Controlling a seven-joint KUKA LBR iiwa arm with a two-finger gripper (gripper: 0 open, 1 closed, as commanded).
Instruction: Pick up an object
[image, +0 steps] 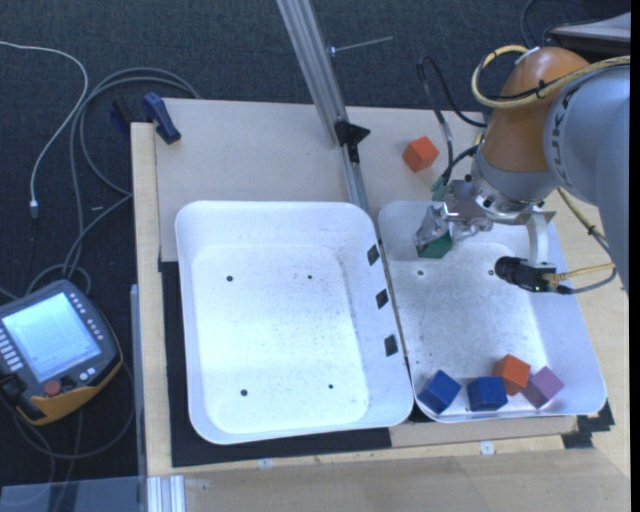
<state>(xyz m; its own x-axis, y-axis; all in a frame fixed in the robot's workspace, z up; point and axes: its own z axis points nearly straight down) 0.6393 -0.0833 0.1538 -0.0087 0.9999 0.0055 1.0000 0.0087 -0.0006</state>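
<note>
My gripper (436, 236) hangs over the far left corner of the right bin (470, 310), below the grey arm with its orange band. A small green block (432, 247) shows between the fingertips, and the fingers are shut on it just above the bin floor. Near the front edge of the same bin lie two blue blocks (438, 390) (487, 393), an orange block (514, 371) and a purple block (545, 385).
The left bin (270, 320) sits beside the right one. Another orange block (421, 153) rests on the bench behind the bins. A slanted metal post (318, 75) rises at the back middle. A blue clamp (160, 117) sits at the bench's far left corner.
</note>
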